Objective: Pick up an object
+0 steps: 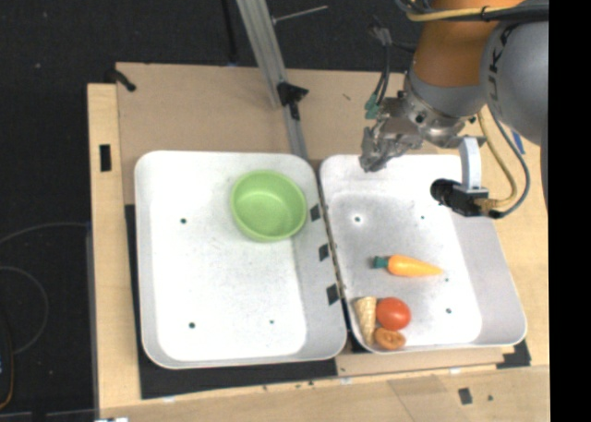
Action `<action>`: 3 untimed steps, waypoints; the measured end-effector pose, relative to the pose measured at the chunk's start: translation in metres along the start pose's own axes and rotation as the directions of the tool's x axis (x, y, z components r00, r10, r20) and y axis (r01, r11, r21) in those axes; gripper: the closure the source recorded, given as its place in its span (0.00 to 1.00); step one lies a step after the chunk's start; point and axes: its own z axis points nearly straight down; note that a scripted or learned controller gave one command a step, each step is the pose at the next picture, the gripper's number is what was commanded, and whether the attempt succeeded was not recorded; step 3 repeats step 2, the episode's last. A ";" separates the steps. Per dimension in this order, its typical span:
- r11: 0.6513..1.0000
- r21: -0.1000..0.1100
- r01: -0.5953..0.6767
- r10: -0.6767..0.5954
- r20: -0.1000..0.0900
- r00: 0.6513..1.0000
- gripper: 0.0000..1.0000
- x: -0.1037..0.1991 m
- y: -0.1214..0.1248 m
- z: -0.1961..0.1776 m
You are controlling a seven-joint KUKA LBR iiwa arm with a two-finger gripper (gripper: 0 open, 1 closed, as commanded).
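The gripper (374, 160) hangs over the far left corner of the right bin (480, 254), with nothing seen in it. An orange carrot with a green stem (412, 267) lies in the middle of that bin, well below the gripper. Near the bin's front edge sit a red tomato (393, 313), a pale cone-shaped piece (367, 314) and a small orange-brown piece (389, 339). A green bowl (269, 205) rests upright in the upper right part of the left bin (185, 272).
A grey metal pole (263, 42) slants down from the top and ends at a black clamp near the gap between the bins. A black cable fitting (457, 196) hangs off the arm over the right bin's far right side. Cardboard-coloured bench surrounds both bins.
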 end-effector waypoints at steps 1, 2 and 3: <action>1.000 0.001 0.001 -0.001 0.000 1.000 1.00 0.058 -0.012 0.002; 1.000 0.002 0.000 0.000 0.001 1.000 1.00 0.110 -0.028 0.012; 1.000 0.002 0.000 0.000 0.001 1.000 1.00 0.110 -0.028 0.012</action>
